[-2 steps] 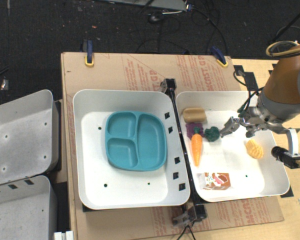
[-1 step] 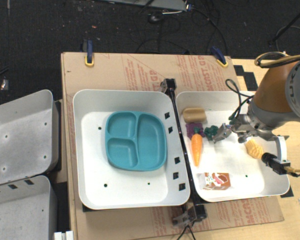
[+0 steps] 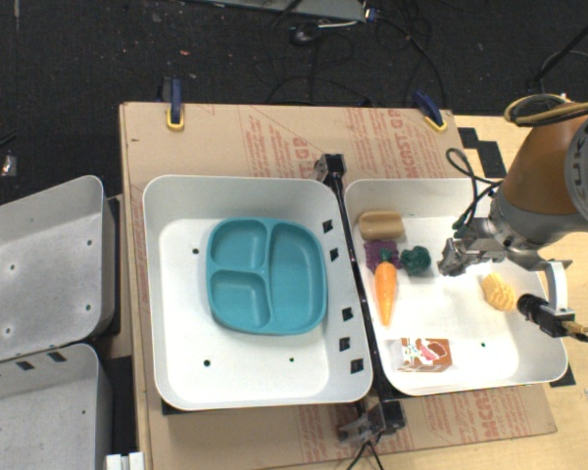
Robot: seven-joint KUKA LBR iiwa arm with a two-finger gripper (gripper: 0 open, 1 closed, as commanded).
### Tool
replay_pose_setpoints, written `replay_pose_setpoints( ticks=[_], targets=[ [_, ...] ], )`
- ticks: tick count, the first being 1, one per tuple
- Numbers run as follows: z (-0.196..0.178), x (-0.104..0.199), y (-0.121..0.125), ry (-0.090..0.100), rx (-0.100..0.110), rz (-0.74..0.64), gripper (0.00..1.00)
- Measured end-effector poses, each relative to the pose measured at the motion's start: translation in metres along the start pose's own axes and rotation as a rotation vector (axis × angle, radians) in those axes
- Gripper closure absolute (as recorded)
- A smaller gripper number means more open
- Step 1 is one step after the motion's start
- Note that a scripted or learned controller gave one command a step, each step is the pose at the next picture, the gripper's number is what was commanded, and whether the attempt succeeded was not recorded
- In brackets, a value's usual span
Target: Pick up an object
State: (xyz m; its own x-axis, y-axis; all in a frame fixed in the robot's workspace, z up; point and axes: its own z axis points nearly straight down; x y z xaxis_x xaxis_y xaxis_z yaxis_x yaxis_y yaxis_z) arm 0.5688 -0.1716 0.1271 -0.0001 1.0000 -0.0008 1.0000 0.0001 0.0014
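Note:
The right white bin (image 3: 490,365) holds a tan bread roll (image 3: 380,225), a purple piece (image 3: 375,255), a dark green broccoli-like piece (image 3: 415,258), an orange carrot (image 3: 385,292), a yellow corn-like piece (image 3: 498,291) and a small printed packet (image 3: 424,353). My gripper (image 3: 455,259) hangs over the bin's middle, just right of the green piece and left of the yellow one. Nothing shows between its fingers.
The left white bin (image 3: 176,360) bears a teal divided plate (image 3: 268,275). A black clamp rail (image 3: 353,272) runs between the two bins. Two spare white trays (image 3: 39,262) lie off the bench at the left. Cables trail behind the board.

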Motion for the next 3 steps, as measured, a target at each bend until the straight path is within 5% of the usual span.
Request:
replay_pose_setpoints(
  ticks=[2, 3],
  targets=[
    [-0.109, 0.004, 0.0, -0.002, -0.006, -0.003, 1.0],
    [-0.122, 0.004, 0.001, -0.001, -0.002, -0.002, 1.0]
  ],
)
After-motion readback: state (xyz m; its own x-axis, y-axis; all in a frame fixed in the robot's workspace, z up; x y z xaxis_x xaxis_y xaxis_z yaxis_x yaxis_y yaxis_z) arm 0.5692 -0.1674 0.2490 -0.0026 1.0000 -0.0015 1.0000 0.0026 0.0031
